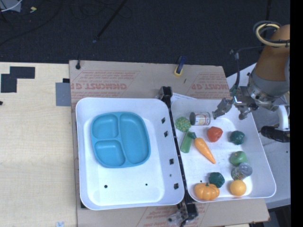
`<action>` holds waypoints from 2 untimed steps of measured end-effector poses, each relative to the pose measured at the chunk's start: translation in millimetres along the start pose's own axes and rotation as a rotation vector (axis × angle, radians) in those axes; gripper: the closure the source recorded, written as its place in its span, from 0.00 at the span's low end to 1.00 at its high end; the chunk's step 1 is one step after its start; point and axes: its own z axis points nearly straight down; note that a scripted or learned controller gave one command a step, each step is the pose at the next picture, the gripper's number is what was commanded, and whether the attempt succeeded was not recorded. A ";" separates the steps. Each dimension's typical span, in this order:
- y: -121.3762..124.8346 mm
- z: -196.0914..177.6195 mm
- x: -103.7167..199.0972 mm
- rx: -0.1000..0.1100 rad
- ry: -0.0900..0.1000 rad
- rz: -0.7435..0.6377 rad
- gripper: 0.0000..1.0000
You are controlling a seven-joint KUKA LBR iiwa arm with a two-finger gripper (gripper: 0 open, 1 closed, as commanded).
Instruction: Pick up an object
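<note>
My gripper (231, 112) hangs open over the back edge of the right bin (265, 164), with nothing between its fingers. Just left of it a small jar (201, 119) lies on its side beside a broccoli head (182, 123). In front of the gripper sit a red tomato (214, 134) and a dark green vegetable (236, 137). Further forward lie a cucumber (187, 142), a carrot (205, 150), a green pepper (237, 158), a silver can (243, 170), another dark green piece (217, 179), a small pumpkin (206, 191) and an orange (237, 187).
The left bin (90, 183) holds a blue divided plate (120, 139). A black divider (173, 145) runs between the two bins. A blue and yellow clamp (179, 66) sits at the back edge of the cardboard.
</note>
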 end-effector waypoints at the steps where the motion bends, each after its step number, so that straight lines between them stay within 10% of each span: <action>1: 2.7 -8.7 -0.1 -0.014 -0.003 -0.002 0.00; 2: 9.6 37.1 4.7 -0.010 -0.002 -0.006 0.00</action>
